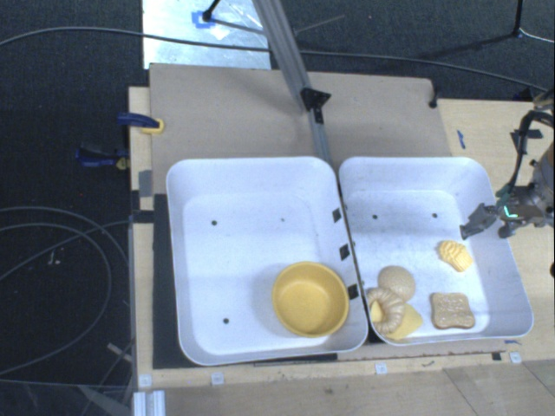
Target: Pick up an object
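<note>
Overhead view of the bench at the approach stage of a pick. The gripper (pixel 482 221) enters from the right and sits over the right rim of the right bin (pixel 408 180), its dark tip pointing inward and downward. Whether it is spread or closed cannot be told at this size and angle, and nothing is seen in its hold.

Nearest the tool, just below and inward of it, lies a small yellow ridged piece (pixel 454 255) on the bin floor, apart from the tip. Farther toward the near edge rests a tan square biscuit-like toy (pixel 452 310). To its left sit a beige round piece (pixel 396 280) and, touching it from below, a pale curled object (pixel 386 310) with a yellow wedge (pixel 409 321) against the bin's near-left corner.

The left bin (pixel 225 189) holds a yellow bowl (pixel 310 298) near its near-right corner.

Judged from this layout, the step in hand is target selection and descent; no object is lifted yet. The yellow ridged piece is the likeliest candidate, being closest and free of neighbours. The next move calls for centring the tool over it, coming down to the bin floor clear of the side wall, and closing across the narrower span.
</note>
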Robot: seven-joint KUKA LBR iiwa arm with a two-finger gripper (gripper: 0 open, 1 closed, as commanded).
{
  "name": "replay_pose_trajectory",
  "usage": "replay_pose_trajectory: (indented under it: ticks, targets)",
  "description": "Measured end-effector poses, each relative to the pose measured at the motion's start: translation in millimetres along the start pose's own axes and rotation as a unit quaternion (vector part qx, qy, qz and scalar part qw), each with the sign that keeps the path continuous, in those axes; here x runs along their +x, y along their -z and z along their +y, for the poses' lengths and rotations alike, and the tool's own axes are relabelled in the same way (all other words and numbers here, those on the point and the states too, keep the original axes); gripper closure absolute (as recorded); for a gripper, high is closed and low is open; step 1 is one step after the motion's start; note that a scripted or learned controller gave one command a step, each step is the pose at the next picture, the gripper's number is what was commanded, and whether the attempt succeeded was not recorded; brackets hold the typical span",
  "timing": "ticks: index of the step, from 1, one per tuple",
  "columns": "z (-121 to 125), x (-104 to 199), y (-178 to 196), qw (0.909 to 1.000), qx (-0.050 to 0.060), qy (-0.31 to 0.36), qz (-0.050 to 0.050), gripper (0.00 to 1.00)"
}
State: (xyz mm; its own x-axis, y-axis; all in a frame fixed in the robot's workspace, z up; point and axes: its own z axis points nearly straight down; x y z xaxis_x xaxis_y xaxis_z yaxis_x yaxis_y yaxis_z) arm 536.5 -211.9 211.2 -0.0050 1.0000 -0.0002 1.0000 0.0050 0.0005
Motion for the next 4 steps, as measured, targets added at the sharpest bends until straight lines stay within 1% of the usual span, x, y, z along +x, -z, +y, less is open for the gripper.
replay_pose_trajectory:
  ticks: [1,2,3,4]
  targets:
    - [0.4,0.0,0.5,1.0000,-0.001,0.000,0.000,0.00]
    - [-5.2,2.2,-60.8,1.0000,0.002,-0.002,0.001,0.00]
    - [-0.2,2.0,-103.8,1.0000,0.001,-0.002,0.000,0.00]
    - [0.5,2.0,-120.8,1.0000,0.000,-0.003,0.000,0.00]
